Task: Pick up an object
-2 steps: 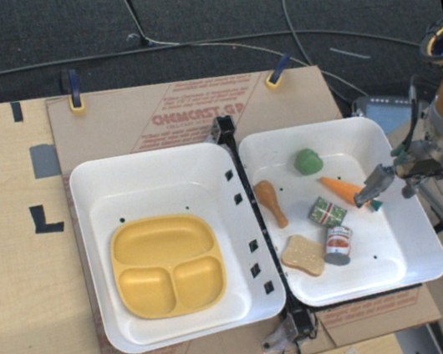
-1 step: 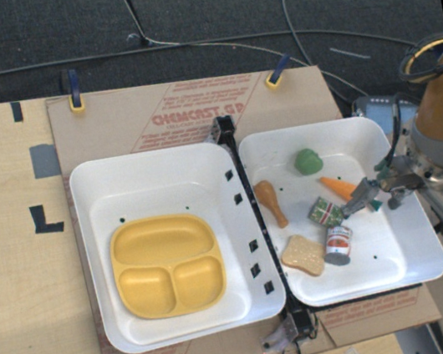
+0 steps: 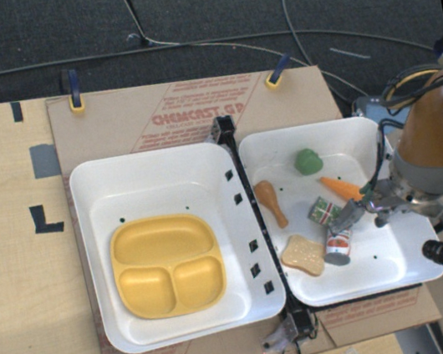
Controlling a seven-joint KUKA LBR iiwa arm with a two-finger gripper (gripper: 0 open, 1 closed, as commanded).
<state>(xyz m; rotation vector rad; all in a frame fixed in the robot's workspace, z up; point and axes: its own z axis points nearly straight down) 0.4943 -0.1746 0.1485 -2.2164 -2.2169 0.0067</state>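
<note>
Grey pincer [image 3: 349, 215] hangs just above small can [image 3: 338, 246].

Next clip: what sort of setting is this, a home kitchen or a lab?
Most likely a robotics lab bench. Two white bins sit on clamped cardboard, cables trail over dark carpet, and toy food such as a carrot and bread slice lies under the gripper.

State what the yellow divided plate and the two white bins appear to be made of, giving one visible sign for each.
Yellow divided plate: probably moulded plastic, with a smooth, even colour and rounded compartments. White bins: likely plastic too, with a uniform, faintly glossy surface and rounded corners.
</note>
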